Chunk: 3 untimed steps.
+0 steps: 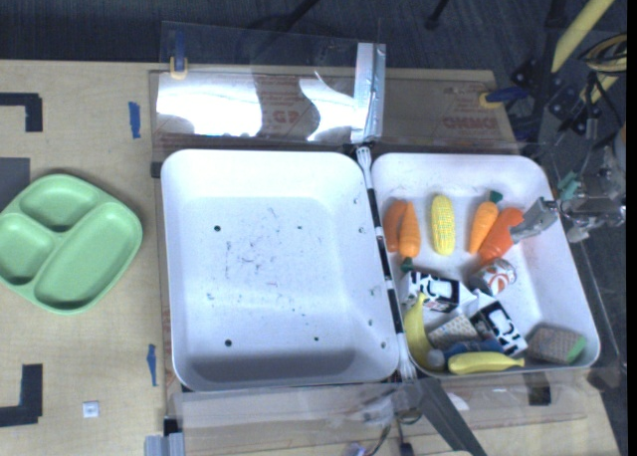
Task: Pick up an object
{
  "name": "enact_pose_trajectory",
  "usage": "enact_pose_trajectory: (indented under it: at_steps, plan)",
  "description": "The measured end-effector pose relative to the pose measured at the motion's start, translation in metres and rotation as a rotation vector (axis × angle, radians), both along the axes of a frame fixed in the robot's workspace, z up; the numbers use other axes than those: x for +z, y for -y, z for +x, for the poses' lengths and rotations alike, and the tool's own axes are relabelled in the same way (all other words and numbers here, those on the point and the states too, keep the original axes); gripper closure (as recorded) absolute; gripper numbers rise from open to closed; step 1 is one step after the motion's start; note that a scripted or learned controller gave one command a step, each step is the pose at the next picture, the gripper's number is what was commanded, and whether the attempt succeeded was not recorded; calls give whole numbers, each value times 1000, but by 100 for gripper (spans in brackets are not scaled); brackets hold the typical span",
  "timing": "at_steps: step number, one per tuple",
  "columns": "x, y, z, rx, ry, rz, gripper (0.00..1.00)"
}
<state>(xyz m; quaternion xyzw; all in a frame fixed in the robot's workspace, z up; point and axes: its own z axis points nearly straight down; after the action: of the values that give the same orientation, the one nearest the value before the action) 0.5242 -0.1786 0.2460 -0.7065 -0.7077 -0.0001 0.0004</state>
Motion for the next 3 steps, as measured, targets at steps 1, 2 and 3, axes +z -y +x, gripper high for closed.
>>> enact_pose_trajectory:
  at_steps: [1,2,3]
  plan:
    - [-97,-13,50,144,1,0,0]
    - [-142,-24,65,76,3,-1,0]
    - [-132,-23,66,74,6,-2,100]
